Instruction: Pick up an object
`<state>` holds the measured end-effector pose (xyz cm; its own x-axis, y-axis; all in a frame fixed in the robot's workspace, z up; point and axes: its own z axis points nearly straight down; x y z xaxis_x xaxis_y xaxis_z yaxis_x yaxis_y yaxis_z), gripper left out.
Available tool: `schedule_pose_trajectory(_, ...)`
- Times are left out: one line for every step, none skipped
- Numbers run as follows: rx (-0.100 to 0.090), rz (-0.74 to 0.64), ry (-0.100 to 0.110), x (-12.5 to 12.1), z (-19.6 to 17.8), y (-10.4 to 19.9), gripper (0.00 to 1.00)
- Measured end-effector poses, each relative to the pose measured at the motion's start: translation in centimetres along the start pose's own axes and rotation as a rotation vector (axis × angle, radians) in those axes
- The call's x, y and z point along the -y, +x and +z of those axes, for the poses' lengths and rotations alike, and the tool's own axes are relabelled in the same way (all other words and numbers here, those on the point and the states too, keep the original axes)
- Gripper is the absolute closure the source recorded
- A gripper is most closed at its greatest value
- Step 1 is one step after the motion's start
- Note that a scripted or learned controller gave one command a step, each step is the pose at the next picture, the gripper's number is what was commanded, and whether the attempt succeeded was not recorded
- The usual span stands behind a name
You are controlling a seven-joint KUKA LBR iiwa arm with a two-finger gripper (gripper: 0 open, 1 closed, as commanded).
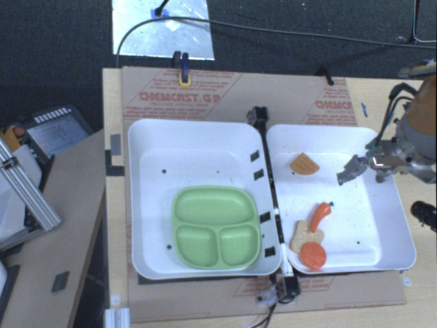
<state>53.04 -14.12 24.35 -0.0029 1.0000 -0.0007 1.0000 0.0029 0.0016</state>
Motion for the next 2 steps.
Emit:
schedule_pose_trajectory(-0.001, 0.002, 0.005, 0.1, 6.1, -0.5, 0.0)
schedule_pose_trajectory(-0.002, 0.002, 0.006, 0.7, 12.3, -0.5, 0.0)
